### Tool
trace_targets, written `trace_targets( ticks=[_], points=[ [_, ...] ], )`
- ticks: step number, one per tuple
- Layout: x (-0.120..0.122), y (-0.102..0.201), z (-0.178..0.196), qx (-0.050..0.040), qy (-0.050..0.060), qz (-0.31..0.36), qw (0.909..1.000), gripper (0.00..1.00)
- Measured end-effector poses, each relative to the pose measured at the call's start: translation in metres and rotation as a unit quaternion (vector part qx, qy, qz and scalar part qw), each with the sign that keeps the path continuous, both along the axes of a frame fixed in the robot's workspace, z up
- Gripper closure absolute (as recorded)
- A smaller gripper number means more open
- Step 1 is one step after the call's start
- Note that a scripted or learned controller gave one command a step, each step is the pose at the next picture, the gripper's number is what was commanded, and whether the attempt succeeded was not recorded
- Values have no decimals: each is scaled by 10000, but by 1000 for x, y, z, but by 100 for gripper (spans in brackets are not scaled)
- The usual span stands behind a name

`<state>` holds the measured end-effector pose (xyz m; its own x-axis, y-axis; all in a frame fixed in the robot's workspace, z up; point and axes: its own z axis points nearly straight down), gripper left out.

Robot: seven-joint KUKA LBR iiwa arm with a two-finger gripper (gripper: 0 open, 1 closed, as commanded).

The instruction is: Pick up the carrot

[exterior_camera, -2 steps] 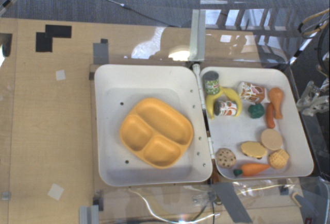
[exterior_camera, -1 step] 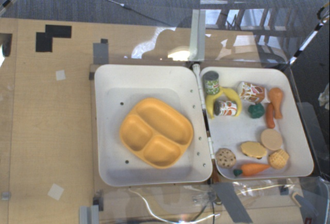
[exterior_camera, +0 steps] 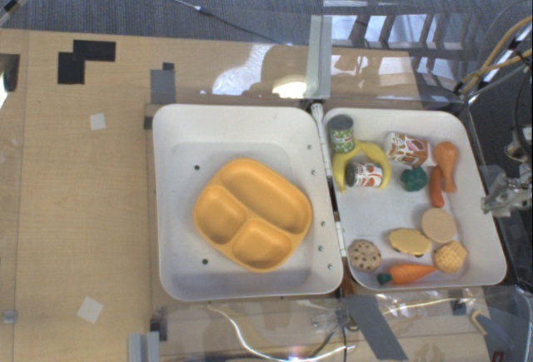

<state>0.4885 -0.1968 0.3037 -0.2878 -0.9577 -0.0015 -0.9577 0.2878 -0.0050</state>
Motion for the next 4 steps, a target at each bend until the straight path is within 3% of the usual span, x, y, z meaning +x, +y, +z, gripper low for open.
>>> trace_targets(
  ticks=[1, 2, 3, 4],
  points=[
    [61, -8, 23, -6, -25, 702, 9975, 100],
    [54, -8, 121, -35, -60, 1096, 9939, 100],
    [-1, -9, -3, 10, 19, 1984, 9801, 100],
    [0, -5, 93, -42, -35, 2663, 9639, 100]
  ],
)
